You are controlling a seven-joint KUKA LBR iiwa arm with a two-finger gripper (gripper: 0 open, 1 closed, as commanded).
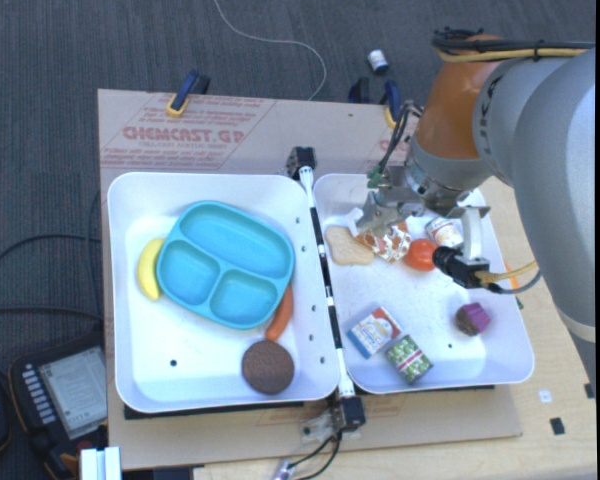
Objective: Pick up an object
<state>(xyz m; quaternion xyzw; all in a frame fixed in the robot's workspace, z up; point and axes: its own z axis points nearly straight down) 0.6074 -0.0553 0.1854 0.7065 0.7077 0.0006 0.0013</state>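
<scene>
A: While the grey arm with its orange band hangs low over the right white bin (500, 368), which step would you judge this to be?

B: The reach, or the start of a grasp. The gripper (388, 230) sits at about twelve o'clock in that bin, right over a cluster: a flat tan slice like toast (346, 247), a red-and-white striped piece (394, 245) and a round orange-red tomato-like ball (420, 256).

A: Are the fingers wide or narrow?

B: Cannot tell; the wrist body and clutter mask them, and nothing is visibly between them.

A: So where is the likely target?

B: The striped piece lies directly beneath the tip, the slice just beside it toward nine o'clock, the ball toward three o'clock.

A: And next?

B: I'd judge it needs to close on one item alone, then lift straight up. Crowding could spoil the grip.
</scene>
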